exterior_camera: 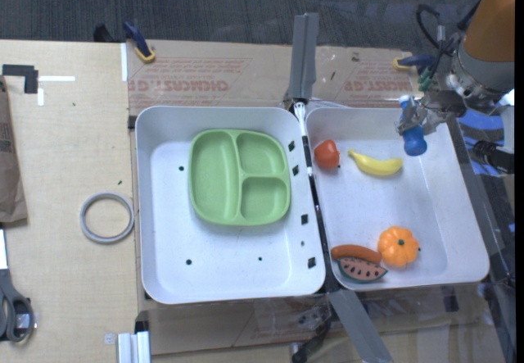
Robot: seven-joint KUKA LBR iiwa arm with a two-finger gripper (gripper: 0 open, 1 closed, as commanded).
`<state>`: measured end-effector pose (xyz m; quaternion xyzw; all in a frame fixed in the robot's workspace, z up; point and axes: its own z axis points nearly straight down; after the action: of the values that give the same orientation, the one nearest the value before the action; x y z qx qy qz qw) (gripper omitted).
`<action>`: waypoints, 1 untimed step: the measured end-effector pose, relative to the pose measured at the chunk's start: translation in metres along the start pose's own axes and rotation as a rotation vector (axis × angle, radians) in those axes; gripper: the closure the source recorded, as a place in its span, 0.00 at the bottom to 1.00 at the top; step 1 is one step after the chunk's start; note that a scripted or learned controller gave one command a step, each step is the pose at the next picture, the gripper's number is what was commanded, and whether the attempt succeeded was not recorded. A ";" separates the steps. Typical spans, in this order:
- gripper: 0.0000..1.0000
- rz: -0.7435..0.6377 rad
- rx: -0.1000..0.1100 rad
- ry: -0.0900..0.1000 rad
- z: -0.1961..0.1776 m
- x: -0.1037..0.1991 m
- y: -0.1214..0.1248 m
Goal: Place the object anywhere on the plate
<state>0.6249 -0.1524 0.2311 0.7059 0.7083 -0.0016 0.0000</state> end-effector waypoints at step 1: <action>1.00 0.002 0.002 0.002 0.103 0.047 0.013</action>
<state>0.6377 -0.1057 0.1276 0.7065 0.7077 -0.0018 -0.0014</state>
